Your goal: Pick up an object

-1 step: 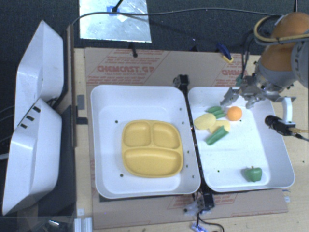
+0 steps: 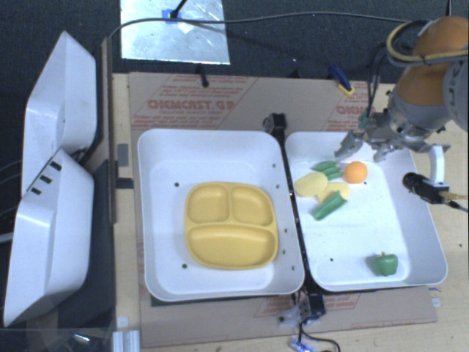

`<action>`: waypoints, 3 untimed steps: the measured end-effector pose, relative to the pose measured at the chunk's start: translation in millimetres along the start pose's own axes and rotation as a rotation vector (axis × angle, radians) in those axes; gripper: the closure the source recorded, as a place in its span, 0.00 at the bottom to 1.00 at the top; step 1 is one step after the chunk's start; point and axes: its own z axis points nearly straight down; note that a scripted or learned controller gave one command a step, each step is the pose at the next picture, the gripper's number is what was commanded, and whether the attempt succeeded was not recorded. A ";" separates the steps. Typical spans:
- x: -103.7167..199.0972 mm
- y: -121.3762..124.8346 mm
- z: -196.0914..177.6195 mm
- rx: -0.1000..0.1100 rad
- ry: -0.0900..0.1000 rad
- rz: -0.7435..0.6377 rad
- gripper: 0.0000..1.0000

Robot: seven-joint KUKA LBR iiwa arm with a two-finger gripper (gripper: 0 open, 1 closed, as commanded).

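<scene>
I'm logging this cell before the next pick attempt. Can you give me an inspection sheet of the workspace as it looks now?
Surface: bench under brown board, bearing a left bin and a right bin.
Job's things: right bin holds an orange ball, yellow pieces, green pieces and a green pepper.
Clutter: yellow tray in left bin.
Grippers: claw open above the right bin's far edge, holding nothing.
Cables: black cable across the dark floor; yellow hose at the arm.
Surroundings: foil sheet; white housings at left.
</scene>
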 end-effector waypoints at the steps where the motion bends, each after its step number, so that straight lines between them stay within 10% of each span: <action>1: 3.8 8.8 48.3 0.002 0.000 -0.001 0.00; 3: 1.2 9.3 117.5 -0.003 0.000 0.000 0.00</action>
